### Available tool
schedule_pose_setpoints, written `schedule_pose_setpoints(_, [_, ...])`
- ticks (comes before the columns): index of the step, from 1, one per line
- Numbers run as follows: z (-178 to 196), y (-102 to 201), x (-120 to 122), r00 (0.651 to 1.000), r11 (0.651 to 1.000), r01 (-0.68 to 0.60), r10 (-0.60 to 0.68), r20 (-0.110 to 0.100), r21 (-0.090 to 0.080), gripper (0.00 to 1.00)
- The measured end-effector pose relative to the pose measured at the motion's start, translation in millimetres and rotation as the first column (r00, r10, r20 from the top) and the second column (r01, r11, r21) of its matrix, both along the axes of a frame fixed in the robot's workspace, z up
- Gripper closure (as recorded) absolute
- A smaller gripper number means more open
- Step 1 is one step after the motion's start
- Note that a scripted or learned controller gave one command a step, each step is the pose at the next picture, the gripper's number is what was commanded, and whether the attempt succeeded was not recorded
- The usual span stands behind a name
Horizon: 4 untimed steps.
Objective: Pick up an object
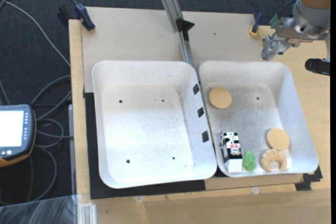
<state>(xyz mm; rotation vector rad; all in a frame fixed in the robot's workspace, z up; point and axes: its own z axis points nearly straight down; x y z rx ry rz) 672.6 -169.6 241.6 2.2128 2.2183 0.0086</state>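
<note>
**Gripper above right bin, nothing held**

Gripper hangs at approx 1 o'clock of right bin, just past its rim; can't tell finger state. Inside bin: cookie at 10 o'clock; 2nd cookie, croissant, green toy, cow-print box toward 5–6 o'clock. Left bin at 9.
</note>
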Motion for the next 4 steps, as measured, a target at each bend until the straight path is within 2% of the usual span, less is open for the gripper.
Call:
schedule_pose_setpoints(1, [2, 0, 1, 1.0, 1.0, 0.001, -0.001, -0.006, 0.001, 1.0])
schedule_pose_setpoints(2, [11, 48, -8, 1.0, 1.0, -0.003, 0.003, -0.012, 0.005, 1.0])
schedule_pose_setpoints(3, [11, 111, -23, 1.0, 1.0, -0.005, 0.005, -0.013, 0.006, 1.0])
schedule_pose_setpoints(4, [4, 157, -30, 1.0, 1.0, -0.004, 0.004, -0.014, 0.005, 1.0])
